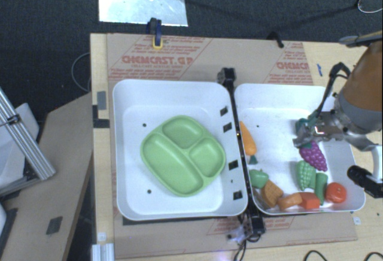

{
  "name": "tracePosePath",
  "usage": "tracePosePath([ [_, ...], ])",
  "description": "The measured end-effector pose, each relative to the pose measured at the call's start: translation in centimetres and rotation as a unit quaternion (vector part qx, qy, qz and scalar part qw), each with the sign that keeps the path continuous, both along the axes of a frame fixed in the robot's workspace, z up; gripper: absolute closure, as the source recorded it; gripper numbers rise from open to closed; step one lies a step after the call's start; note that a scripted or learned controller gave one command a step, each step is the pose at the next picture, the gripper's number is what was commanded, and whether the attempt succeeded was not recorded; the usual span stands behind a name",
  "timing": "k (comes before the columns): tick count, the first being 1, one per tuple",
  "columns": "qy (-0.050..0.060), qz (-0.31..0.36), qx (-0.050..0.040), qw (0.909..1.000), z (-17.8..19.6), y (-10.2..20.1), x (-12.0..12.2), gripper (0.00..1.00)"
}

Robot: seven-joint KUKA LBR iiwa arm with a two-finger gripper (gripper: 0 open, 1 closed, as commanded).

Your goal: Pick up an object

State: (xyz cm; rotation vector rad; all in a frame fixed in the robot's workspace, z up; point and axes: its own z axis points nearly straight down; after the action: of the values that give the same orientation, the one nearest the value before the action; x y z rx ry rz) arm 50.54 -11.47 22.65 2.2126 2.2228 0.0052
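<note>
Just below the fingers (309, 132) lie purple grapes (313, 155).

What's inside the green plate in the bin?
The green plate in the left bin has three compartments with no food visible in them. The plate covers the bin floor beneath it.

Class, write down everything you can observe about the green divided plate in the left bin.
The green divided plate is pale green, looks like smooth plastic, and has a rounded outline with three compartments: one long and two smaller. It lies flat, right way up, turned at a slant, near the middle of the left bin. It rests on the bin's white floor, clear of the walls. Nothing lies on it and the gripper is over the other bin.
</note>
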Motion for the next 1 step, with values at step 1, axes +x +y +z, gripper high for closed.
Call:
tracePosePath([
  [1,0.001,0.002,0.0006,1.0000,-0.94,1.63,5.59,1.00],
])
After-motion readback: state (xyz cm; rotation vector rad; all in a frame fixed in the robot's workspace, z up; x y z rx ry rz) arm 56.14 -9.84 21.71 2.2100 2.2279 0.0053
